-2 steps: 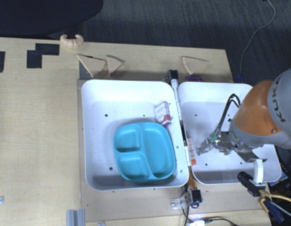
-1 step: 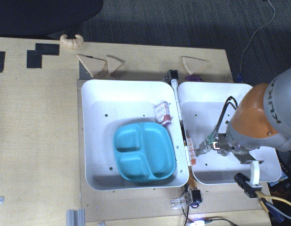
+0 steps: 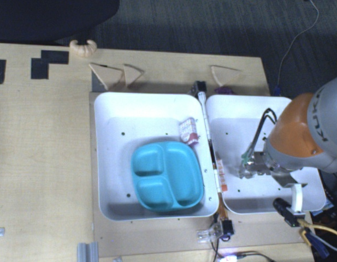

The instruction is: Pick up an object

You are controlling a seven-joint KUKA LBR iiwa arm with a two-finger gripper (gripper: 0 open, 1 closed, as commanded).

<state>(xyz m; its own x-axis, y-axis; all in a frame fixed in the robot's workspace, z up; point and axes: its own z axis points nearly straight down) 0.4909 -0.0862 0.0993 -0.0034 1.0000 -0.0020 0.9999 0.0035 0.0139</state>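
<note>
While the arm [image 3: 302, 135] hangs over the right bin [image 3: 234, 201], nothing has been picked up, so by my reading the task is at its reaching stage. Nearest the camera's lower edge, a small clear clip and some wires [image 3: 217, 234] lie on the worktop [image 3: 42, 162] just below the gap between the bins. Above them, the gripper [image 3: 249, 167] sits low over the right bin's floor, with dark cables looping up to the orange band; nothing is visible in its grasp, and whether it is spread or closed I cannot tell.

The candidates for lifting are all in the left bin [image 3: 111, 146]. A blue divided tray [image 3: 167, 174] fills its lower middle, three compartments facing up. Just beyond the tray's upper right corner, touching or nearly so, lies a small white-and-red packet [image 3: 188, 130], close to the wall shared with the right bin.

The next move, I judge, calls for carrying the gripper across that shared wall and lowering it onto one of these. The packet looks the easier grasp; the tray's broad, shallow shape would likely demand a pinch on its rim.

Farther off, a small tan object [image 3: 82, 48] rests at the worktop's far edge.
</note>
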